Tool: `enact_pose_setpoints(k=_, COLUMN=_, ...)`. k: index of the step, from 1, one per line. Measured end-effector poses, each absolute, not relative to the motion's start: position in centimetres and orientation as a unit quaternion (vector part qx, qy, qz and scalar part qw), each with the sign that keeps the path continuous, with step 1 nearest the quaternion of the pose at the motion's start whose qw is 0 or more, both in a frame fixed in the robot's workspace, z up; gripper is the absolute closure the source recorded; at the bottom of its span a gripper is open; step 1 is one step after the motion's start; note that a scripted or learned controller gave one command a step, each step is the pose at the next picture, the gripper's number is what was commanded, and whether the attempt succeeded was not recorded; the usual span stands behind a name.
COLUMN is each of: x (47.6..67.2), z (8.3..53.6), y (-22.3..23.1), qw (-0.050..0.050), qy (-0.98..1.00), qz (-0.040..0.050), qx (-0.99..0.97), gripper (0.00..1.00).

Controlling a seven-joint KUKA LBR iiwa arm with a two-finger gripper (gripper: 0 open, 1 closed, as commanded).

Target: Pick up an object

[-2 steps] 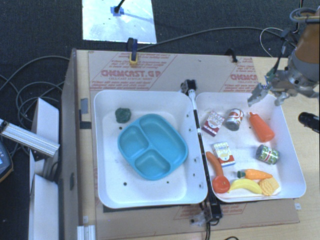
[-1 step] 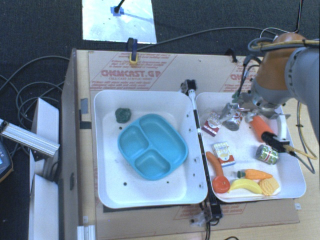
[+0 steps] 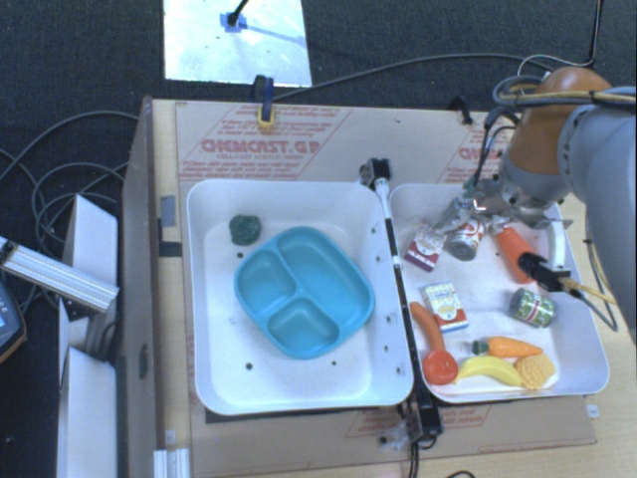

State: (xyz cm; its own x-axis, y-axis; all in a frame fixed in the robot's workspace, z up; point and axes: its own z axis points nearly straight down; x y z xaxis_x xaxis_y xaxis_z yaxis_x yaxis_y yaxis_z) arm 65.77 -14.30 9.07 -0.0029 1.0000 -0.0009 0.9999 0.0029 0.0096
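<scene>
while the grey arm with the orange band reaches in from the right, its two-finger gripper [image 3: 476,210] sits low over the back of the right-hand shallow white bin [image 3: 587,352], just above a small red-and-silver can lying on its side [image 3: 465,239]. how far the pincer is open cannot be told from this slant, and nothing is visibly held between it.

likely target: the can, near the bin's back left, just beside a small red-and-white carton [image 3: 425,248]. an orange carrot-shaped toy [image 3: 511,251] lies close on the can's other side.

other contents of that bin: a green-labelled tin [image 3: 533,308], a small juice box with a yellow-green print [image 3: 445,304], a red tomato toy [image 3: 440,366], a yellow banana toy [image 3: 491,369]. left bin [image 3: 214,366] holds a blue sectioned plastic tray [image 3: 304,291] and a dark green lump [image 3: 245,229].

step judged: approach and descent, grasp not yet confirmed. next move calls for centring over the can's round body, closing squarely so it does not roll away, then lifting straight up clear of the carton.
</scene>
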Motion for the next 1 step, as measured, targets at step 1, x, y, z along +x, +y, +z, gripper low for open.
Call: enact_pose_setpoints(k=1, x=65.86, z=10.05, y=-14.27, qw=0.006, qy=0.709, qz=0.0045, qx=0.705, gripper=1.0)
